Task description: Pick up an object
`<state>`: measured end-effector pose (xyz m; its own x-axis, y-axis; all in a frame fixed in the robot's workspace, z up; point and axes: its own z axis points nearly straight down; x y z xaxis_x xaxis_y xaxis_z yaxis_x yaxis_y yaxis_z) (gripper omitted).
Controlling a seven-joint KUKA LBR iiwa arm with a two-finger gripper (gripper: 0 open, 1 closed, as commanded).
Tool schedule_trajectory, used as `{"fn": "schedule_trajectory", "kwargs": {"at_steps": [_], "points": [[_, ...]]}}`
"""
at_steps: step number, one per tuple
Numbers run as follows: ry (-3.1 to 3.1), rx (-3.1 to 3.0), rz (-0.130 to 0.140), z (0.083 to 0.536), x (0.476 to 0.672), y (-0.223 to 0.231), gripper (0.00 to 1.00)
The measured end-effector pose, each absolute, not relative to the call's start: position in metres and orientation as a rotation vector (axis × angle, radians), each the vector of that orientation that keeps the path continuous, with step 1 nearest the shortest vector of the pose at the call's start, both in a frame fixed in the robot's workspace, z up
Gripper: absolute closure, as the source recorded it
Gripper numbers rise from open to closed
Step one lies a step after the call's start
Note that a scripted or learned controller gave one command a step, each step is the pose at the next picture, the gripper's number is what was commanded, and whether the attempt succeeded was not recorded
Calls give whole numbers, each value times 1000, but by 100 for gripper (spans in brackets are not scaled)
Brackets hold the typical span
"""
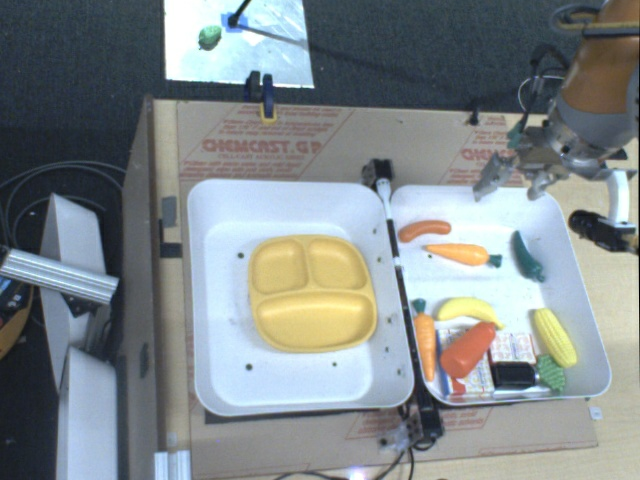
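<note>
Gripper [518,176] poised over right bin's [590,298] far rim, fingers spread, nothing between them; likely staging above hot dog [424,230] and carrot [458,254].

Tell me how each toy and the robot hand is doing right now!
gripper: open, above the right bin's far edge, holding nothing.
yellow plate: flat in the left bin.
sausage: lying in the right bin.
long carrot: lying flat.
banana: lying flat.
corn: lying flat.
red pepper: on the pile.
</note>
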<state>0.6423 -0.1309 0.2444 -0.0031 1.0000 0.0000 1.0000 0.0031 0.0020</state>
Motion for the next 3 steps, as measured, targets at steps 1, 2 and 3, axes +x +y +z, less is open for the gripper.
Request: {"fn": "schedule_trajectory", "kwargs": {"at_steps": [1,2,3], "points": [[2224,2221,-2,120,597,-118,0],[2220,2210,10,91,672,-85,0],[2215,2201,23,105,676,-84,100]]}}
